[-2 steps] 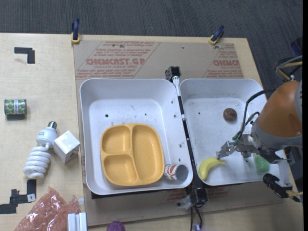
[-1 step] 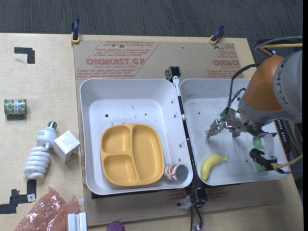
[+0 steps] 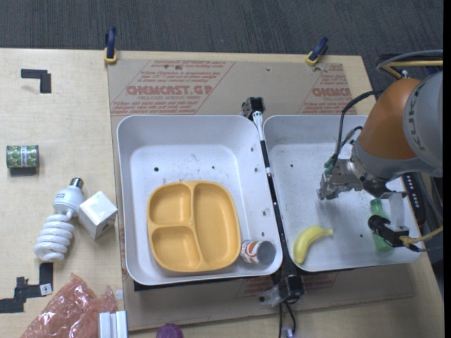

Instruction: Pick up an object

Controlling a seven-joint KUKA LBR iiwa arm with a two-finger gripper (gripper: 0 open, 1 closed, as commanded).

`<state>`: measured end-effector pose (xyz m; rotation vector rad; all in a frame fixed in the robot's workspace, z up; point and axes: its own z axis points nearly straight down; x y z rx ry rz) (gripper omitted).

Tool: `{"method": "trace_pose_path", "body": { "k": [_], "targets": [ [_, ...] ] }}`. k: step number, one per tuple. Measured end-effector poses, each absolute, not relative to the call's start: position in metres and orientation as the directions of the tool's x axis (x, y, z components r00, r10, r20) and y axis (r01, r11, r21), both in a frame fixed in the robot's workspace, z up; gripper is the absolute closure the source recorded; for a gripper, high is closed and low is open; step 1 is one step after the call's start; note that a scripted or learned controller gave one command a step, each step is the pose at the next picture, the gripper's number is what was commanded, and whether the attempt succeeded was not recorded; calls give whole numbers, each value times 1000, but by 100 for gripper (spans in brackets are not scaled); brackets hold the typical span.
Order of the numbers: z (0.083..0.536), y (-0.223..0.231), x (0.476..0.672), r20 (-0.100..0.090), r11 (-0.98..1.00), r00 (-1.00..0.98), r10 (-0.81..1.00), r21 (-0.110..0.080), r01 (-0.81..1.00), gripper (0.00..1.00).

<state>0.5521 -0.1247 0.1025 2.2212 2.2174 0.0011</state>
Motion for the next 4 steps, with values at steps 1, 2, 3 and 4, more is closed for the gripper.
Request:
{"method": "trace_pose_path", "body": {
  "k": [1, 2, 3, 4],
  "targets": [
    [95, -168, 563, -2, -1, 1, 1000, 1, 1000, 100],
    [95, -168, 563, -1, -1, 1, 1000, 1, 1000, 0],
    [105, -168, 564, -3, 0, 0, 1000, 3, 1000, 100],
    [105, -168, 564, -3, 0, 0, 1000, 3, 1000, 0]
  ]
}}
